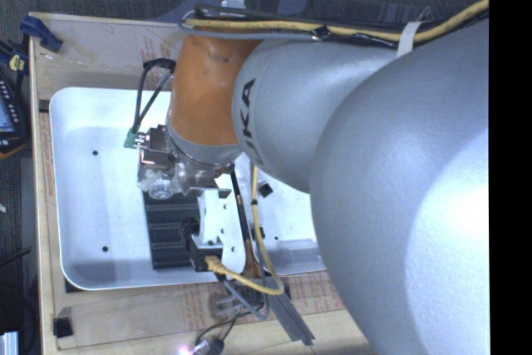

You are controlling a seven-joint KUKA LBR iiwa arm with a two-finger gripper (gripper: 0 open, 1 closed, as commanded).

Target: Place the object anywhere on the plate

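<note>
Bulk of the grey arm (391, 179) crosses the camera view from the right, and its orange band (208, 87) sits above the wrist, over the far side of a white bin (87, 195). Below that band the hand (166, 177) hangs low over the bin's middle, close to its floor, among bright metal fittings and thin dark wires. Whether the hand is apart or together cannot be told, since the wrist covers it from above. Nothing can be made out in its grip. The bin's floor to the left of the hand is bare white, with two small dark dots (94, 152) on it. Where the object and the plate lie cannot be told. The bin rests on a pale wooden counter (100, 50), and a blue clip (37, 31) sits at the counter's far left corner.
</note>
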